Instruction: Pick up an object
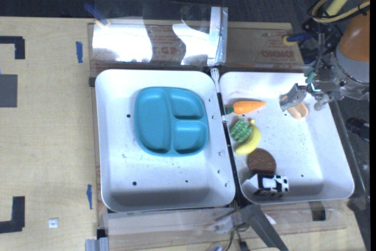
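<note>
My gripper (305,102) hangs over the upper right part of the right bin (329,173), its two grey fingers spread apart. A small peach-coloured object (299,111) lies just below and between the fingertips, partly hidden by them and not clamped. To its left lies an orange carrot (248,106). Further down the bin's left side are a green leafy toy (239,129), a yellow banana (250,140), a brown round disc (261,159) and a black-and-white toy (272,184).
The left bin (117,179) holds a blue divided plate (171,120). A clear plastic panel (158,38) stands behind the bins. Yellow and black cables (338,3) run above the arm at the right. Bare white floor fills the right bin's lower right.
</note>
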Robot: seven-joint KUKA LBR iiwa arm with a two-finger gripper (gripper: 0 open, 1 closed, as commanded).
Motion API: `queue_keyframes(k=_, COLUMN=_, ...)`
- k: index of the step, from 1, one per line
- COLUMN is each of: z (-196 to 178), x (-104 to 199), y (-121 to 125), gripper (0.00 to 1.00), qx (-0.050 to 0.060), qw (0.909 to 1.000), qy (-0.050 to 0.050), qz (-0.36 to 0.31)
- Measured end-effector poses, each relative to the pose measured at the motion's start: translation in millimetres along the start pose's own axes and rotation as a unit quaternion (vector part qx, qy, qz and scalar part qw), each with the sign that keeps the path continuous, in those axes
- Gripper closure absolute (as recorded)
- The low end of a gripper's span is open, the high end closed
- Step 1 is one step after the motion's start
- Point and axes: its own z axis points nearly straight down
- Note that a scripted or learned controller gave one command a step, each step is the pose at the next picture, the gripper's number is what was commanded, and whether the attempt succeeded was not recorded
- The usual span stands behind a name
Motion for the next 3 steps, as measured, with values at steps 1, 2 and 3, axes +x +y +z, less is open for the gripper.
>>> queue_keyframes(k=1, z=132, x=42, y=21, gripper=0.0, qx=-0.003, qw=0.9992, qy=-0.001, qz=-0.04)
queue_keyframes(k=2, z=148, x=41, y=29, gripper=0.0, qx=-0.004, qw=0.9994, qy=-0.001, qz=-0.033)
queue_keyframes(k=3, z=148, x=46, y=45, gripper=0.0, qx=-0.004, qw=0.9923, qy=-0.002, qz=-0.124)
